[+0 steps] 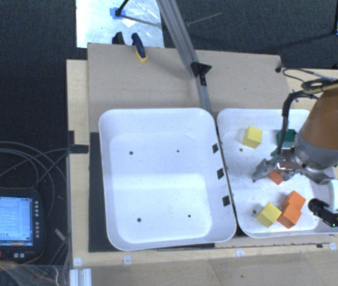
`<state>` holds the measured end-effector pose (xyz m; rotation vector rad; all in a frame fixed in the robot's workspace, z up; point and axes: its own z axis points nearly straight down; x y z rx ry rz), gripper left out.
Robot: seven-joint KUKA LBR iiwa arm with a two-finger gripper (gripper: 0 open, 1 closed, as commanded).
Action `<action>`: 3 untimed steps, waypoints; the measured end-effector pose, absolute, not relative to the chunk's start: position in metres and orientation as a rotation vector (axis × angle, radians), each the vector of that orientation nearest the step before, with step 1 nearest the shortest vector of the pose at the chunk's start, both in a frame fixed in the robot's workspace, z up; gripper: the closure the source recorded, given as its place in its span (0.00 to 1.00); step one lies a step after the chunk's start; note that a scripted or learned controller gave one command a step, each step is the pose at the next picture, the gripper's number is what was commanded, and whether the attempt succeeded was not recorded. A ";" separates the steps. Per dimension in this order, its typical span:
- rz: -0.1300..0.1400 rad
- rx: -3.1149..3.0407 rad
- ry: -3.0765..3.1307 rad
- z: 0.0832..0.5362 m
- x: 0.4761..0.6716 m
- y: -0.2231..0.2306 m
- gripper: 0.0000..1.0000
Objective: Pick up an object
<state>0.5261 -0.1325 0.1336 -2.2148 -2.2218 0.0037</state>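
We see a small orange block [275, 177] in the right bin [235, 124], right at the claw [274, 170], partly hidden by it; whether the claw grips it we cannot tell. Near it: yellow cube [253, 137] further back, yellow block [269, 214] touching larger orange block [291, 208] in front, green piece [288, 137] by the arm [329, 127]. Left bin [157, 177] alongside on the surface [157, 76].

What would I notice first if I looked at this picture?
Probably the big grey and orange robot arm reaching in from the right, its gripper low over a small orange block in the right bin. Next, the bright blocks there: a yellow block near the back, plus a yellow and orange cluster at the front.
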 end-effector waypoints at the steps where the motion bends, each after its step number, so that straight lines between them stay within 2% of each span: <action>1: -0.006 -2.236 -2.233 0.112 0.530 -0.137 0.00; 2: -0.011 -2.236 -2.238 0.125 0.532 -0.138 1.00; 3: -0.005 -2.221 -2.229 0.168 0.534 -0.139 1.00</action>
